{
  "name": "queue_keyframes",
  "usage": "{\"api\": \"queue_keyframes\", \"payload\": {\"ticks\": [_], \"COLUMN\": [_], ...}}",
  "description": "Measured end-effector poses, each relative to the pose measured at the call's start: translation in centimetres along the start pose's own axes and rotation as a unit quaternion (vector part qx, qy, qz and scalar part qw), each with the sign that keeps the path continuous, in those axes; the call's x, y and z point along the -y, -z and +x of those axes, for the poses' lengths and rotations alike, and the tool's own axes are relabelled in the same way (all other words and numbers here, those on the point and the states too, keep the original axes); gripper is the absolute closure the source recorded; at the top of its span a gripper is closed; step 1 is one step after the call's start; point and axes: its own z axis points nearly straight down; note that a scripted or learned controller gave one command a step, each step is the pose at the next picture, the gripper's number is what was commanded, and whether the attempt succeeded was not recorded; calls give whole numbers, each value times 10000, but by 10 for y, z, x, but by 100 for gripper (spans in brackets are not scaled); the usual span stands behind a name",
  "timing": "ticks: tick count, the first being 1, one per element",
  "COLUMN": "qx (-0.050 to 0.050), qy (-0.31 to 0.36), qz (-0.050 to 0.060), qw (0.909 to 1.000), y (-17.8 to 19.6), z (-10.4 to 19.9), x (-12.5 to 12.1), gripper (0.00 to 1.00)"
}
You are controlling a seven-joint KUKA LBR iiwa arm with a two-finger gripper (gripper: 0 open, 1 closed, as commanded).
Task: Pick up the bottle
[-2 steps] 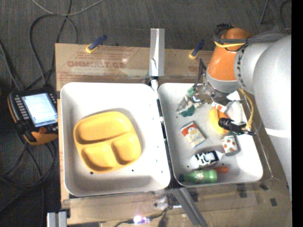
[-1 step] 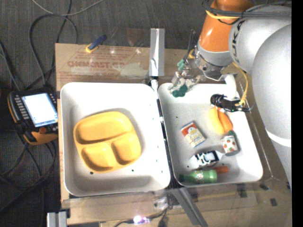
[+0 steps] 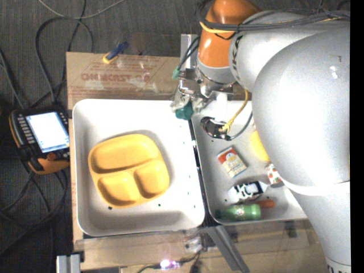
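While the grey arm (image 3: 296,67) reached in from the view's right w/ its orange band (image 3: 222,21) over the far end of the bench, the gripper (image 3: 185,106) hung above the far rims, approx. where the two white bins met. How far open it was couldn't be told from this angle. A small teal bit (image 3: 183,113) showed at its low end, but whether it was held or just part of the tool was unclear. The bottle (image 3: 242,211), green w/ a pale label, lay on its side in the right-hand bin (image 3: 213,172) of the view, close along the near wall and well apart from the gripper. An orange-red piece (image 3: 267,204) sat just at the bottle's right end; couldn't tell if it was the cap or a separate thing. Also in that bin: a small red-and-white card (image 3: 231,162) near the middle, a black-and-white item (image 3: 247,190) btw. the card and the bottle, a yellow thing (image 3: 259,147) partly hidden by the arm, and a small red-and-white obj. (image 3: 274,175) at the arm's edge. The left-hand bin (image 3: 79,169) held a yellow divided tray (image 3: 129,168), flat and turned at a slant, w/ one long compartment and two smaller ones. Behind that bin lay a sheet of cardboard (image 3: 122,78) w/ a blue-and-yellow item (image 3: 115,51) at its far edge. A handheld screen unit (image 3: 42,132), lit, sat beside the left-hand bin at the view's left.
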Motion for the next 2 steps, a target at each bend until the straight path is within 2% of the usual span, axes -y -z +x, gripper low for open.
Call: {"api": "queue_keyframes", "payload": {"ticks": [1,2], "qx": [14,50], "qy": [-1924,-1920], "qz": [-11,-8], "qw": [9813,9814], "y": [54,62], "z": [39,38], "x": [17,17], "gripper": [100,100]}}
